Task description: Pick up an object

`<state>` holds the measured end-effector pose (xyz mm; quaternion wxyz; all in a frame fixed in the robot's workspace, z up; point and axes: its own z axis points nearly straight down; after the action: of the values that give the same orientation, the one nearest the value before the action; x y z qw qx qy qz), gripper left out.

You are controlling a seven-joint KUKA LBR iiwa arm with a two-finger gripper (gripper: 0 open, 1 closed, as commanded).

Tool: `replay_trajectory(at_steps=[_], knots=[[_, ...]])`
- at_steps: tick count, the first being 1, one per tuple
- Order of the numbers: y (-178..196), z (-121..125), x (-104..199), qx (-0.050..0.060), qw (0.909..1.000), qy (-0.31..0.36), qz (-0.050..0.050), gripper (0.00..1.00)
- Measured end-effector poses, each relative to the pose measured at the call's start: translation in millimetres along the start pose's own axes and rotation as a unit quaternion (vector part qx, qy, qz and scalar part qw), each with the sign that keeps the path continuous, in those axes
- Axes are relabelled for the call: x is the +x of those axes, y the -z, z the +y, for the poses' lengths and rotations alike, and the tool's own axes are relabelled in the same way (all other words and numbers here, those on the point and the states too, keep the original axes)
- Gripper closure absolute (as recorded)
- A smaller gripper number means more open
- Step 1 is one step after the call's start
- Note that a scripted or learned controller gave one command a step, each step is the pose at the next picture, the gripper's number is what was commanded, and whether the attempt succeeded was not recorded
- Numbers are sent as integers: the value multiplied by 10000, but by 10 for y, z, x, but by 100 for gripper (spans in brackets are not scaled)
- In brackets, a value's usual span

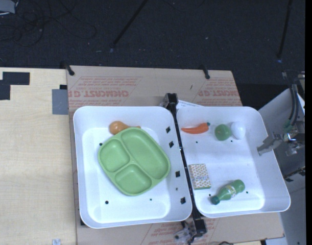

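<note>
Two white bins sit side by side on a cardboard sheet (145,86) over the desk (28,152), and much at the right edge is hard to read. The arm's end is cut off there: only grey metal parts and some cables show beside the right bin (247,198), and the hand (288,139) is perhaps the small cluster at the rim, too blurred for me to tell how far open it is or whether it has hold of anything.

The left bin (89,203) holds a green divided plate (134,160), which hides most of an orange thing (116,127) at its far left edge. In the right bin a carrot (195,128) lies at the far side, with a green ball (222,131) to its right touching a white ball (238,130). A small patterned card (199,175) lies near the divider, its print too fine to read. A green bottle (228,191) lies on its side at the near side.

Red print on the cardboard runs upside down and mirrored; I cannot read it for sure. More red print shows at the near edge, cut off.
</note>
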<state>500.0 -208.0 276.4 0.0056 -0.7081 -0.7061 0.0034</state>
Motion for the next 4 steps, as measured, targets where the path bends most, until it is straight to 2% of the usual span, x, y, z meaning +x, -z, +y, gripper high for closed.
replay_trajectory(at_steps=[1,2,4], knots=[[59,19,2,-59,10000,14,-16,0],[-567,-38,-4,-23,10000,12,0,0],[-1773,-116,58,-30,10000,14,1,0]])
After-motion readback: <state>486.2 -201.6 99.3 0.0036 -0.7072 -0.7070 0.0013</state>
